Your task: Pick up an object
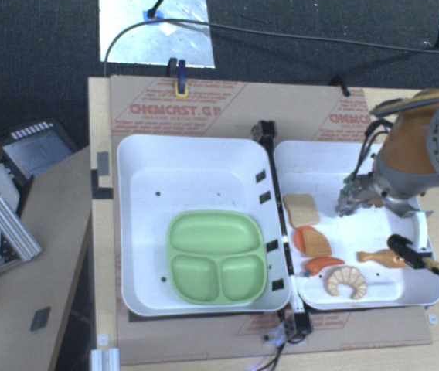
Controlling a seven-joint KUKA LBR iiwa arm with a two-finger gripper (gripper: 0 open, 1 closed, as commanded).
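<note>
Bench: 2 bins (pixel 150 161) | 1 green tray (pixel 216 255) | 5 food pieces (pixel 347 281)

Arm (pixel 424 149) cut off at right frame edge; end effector (pixel 351 201) finger state too small, blurred to tell.

The right bin (pixel 312 161) has bare floor along its far edge. Its near half is crowded: bread slice (pixel 301 209), orange pieces (pixel 314 243), croissant (pixel 347 281). The green tray (pixel 216 255) blocks the left bin's (pixel 150 176) near half; its far half lies open.
</note>
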